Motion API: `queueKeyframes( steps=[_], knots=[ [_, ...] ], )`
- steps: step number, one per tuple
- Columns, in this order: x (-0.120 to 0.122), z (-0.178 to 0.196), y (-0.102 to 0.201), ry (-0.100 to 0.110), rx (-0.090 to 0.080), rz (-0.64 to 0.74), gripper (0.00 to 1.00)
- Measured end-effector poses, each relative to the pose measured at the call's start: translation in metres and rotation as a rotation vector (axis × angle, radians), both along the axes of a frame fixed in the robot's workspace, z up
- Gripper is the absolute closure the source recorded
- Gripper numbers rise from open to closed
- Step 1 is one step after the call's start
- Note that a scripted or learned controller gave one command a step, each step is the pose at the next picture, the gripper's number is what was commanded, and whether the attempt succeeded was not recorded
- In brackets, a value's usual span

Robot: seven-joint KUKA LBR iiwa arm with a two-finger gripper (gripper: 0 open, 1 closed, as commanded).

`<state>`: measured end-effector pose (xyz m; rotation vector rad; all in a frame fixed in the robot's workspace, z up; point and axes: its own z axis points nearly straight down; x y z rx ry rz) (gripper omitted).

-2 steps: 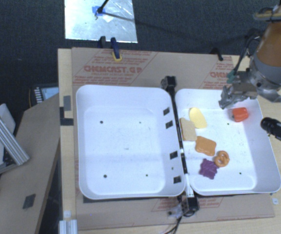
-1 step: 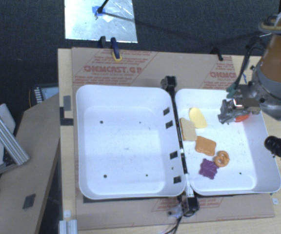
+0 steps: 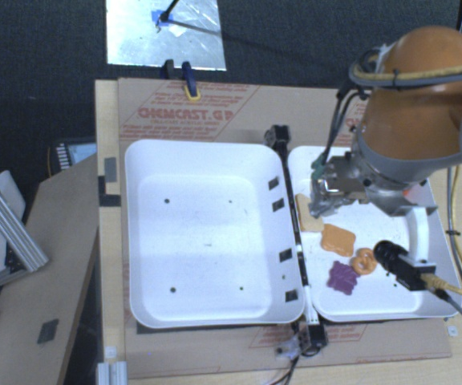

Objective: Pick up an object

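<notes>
We see gripper (image 3: 325, 203) low in right bin (image 3: 327, 307); finger state unclear; orange block (image 3: 338, 239), purple piece (image 3: 342, 277) unpicked.

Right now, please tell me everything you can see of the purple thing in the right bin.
The purple thing is small, lumpy and flat-lying, with a matte, uneven outline. It rests on the floor of the right bin, near its front left part. An orange ring-shaped piece lies just beside it at its upper right; whether they touch is unclear. Nothing grips it.

Two white bins (image 3: 207, 159); in the right one, one orange slab (image 3: 338, 239), one purple piece (image 3: 342, 277), one small orange ring (image 3: 364, 261)
</notes>
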<state>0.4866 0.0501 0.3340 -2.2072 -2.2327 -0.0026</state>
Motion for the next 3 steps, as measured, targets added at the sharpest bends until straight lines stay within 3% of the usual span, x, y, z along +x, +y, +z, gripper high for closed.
queueKeyframes(
  steps=[1, 2, 3],
  knots=[
    [0.014, 0.126, 0.071, -0.017, 0.004, 0.001, 1.00],
    [0.068, 0.013, 0.158, 0.006, -0.003, -0.001, 1.00],
    [0.110, 0.077, 0.185, -0.009, 0.001, -0.006, 1.00]
  ],
)
